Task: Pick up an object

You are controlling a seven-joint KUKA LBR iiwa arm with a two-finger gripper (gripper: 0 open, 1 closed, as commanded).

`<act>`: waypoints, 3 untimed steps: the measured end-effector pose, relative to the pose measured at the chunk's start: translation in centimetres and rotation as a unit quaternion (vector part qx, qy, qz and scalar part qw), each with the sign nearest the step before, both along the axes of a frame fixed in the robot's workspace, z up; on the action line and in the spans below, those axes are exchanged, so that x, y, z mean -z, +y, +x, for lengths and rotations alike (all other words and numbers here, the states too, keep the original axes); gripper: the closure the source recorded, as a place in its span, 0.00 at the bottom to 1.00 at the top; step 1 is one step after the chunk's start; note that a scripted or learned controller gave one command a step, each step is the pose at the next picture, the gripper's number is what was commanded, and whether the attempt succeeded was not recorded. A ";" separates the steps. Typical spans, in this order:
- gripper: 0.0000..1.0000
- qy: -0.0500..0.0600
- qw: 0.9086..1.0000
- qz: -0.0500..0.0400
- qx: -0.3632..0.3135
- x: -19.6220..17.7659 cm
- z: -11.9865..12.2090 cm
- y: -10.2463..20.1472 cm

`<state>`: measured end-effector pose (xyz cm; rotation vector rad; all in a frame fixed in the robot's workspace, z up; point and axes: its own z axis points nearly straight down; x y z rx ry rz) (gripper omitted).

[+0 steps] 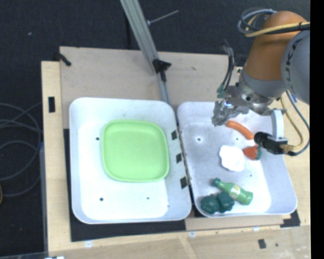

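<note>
Camera position: fixed above the desk (113,69), high enough to take in both white bins and a margin of dark floor.
Facing: downward at a slant, the desk's far edge toward the top of the frame.
Distance: middling; the left bin (86,198) and right bin (278,196) sit whole in frame, side by side.
Arm entry: the grey and orange arm (272,42) reaches in from the right, its claw (222,115) over the right bin's far part.
Upper frame: a slanted metal pole (137,23) crosses above the desk.
</note>
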<state>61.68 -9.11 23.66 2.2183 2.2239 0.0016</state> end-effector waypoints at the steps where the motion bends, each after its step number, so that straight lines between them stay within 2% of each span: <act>1: 1.00 0.000 1.000 0.000 -0.001 0.8 -0.2 5.5; 2: 1.00 -0.001 1.000 0.000 -0.001 -0.4 -1.2 10.6; 3: 1.00 0.000 1.000 0.000 0.000 0.2 -2.1 15.1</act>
